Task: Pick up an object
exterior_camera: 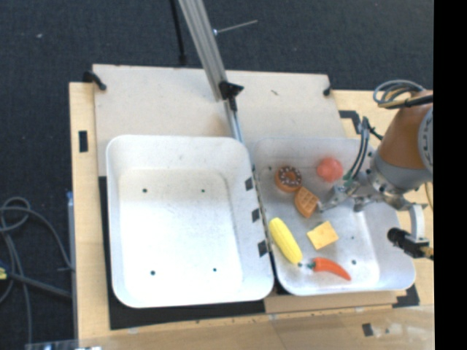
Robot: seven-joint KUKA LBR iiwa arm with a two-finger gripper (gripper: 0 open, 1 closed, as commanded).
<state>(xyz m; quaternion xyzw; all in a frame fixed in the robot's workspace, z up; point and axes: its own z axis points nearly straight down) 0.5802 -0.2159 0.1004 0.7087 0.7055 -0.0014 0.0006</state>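
**Arm parked over the right bin, five toys to choose from**

So here's what we've got. Two white bins sit side by side on the bench. The left bin has nothing but a few dark specks on its floor, and the right bin holds all the goodies. A metal pole slants down from the top and ends right at the gap between the bins, behind them, so it's not really blocking anything inside. Some cables loop on the dark floor off to the left.

In the right bin we count a donut near the back left, a red ball just right of it, a waffle in front of the donut, a corn cob along the left wall, a cheese block in the middle, and a carrot at the front.

The arm comes in from the right, and the gripper hangs over the bin's right half. The waffle is closest, just left of it, with the ball a bit behind and the cheese just in front. Nothing sits between the fingers that we can see, and we honestly can't tell whether they're spread or closed.
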